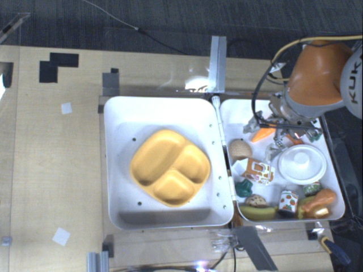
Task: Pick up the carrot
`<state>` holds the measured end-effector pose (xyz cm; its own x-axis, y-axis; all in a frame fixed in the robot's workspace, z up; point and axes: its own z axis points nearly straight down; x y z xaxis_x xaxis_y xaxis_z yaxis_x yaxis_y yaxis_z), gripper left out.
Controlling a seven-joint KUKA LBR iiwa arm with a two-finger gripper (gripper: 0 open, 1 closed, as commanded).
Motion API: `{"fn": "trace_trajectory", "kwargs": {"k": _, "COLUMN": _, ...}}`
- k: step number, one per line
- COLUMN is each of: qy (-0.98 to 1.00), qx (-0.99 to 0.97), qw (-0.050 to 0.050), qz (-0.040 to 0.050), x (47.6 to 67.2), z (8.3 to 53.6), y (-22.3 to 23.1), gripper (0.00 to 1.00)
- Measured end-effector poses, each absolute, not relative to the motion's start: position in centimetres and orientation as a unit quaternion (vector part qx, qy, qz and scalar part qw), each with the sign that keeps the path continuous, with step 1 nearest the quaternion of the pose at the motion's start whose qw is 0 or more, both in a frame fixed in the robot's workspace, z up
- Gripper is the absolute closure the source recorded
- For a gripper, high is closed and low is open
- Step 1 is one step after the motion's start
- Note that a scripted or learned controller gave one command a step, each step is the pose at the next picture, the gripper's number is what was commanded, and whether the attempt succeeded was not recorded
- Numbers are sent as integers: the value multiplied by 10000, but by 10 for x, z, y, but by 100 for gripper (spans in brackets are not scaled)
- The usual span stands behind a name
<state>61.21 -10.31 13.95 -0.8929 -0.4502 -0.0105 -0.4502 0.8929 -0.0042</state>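
Gripper (279,130) low over the carrot (262,134) near the right bin's (338,177) far edge; jaw opening cannot be told. Risk: crowding bowl (301,164) deflects the grasp.

Pincer (276,134) low over the right bin (334,177), beside the carrot (262,134)

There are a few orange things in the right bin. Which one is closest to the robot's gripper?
The carrot, lying at the bin's far end right beside the gripper. The other orange piece sits in the near right corner, well away.
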Motion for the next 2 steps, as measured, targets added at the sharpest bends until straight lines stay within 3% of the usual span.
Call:
{"fn": "trace_trajectory", "kwargs": {"k": 1, "qy": 9714, "qx": -2372, "qw": 66, "qz": -16, "x": 619, "z": 110, "y": -102, "gripper": 0}}
{"fn": "trace_trajectory", "kwargs": {"k": 2, "qy": 9684, "qx": -2493, "qw": 84, "qz": -24, "x": 646, "z": 90, "y": -88, "gripper": 0}}
